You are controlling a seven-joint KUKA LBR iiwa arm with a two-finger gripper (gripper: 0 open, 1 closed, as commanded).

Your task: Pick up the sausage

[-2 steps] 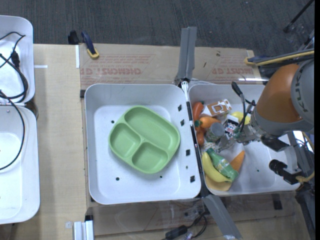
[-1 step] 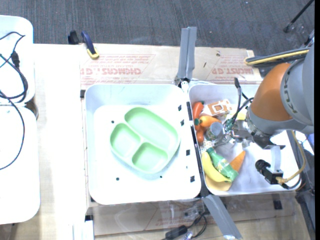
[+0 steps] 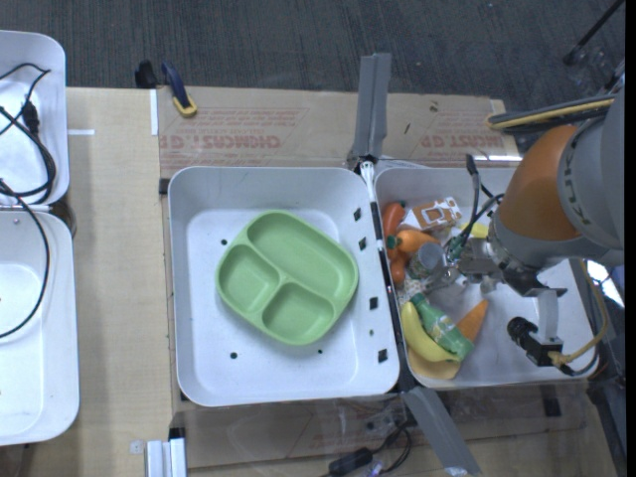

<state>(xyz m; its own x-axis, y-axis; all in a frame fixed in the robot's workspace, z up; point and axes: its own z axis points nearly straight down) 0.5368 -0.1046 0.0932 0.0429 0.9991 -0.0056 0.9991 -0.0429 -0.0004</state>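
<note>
The right bin (image 3: 556,361) holds a pile of toy food along its left wall. A reddish-orange elongated piece that looks like the sausage (image 3: 394,217) lies near the bin's back left corner, beside an orange rounded item (image 3: 412,239). My gripper (image 3: 442,268) hangs low over the pile, a little to the front and right of the sausage, with the orange-banded wrist (image 3: 542,197) behind it. Nothing can be seen held in it.
In the right bin there are also a banana (image 3: 425,344), a green bottle (image 3: 444,328), an orange carrot piece (image 3: 474,316) and a small printed box (image 3: 437,212). The left bin (image 3: 199,296) bears a green divided plate (image 3: 288,278). Cables hang by the arm at the right.
</note>
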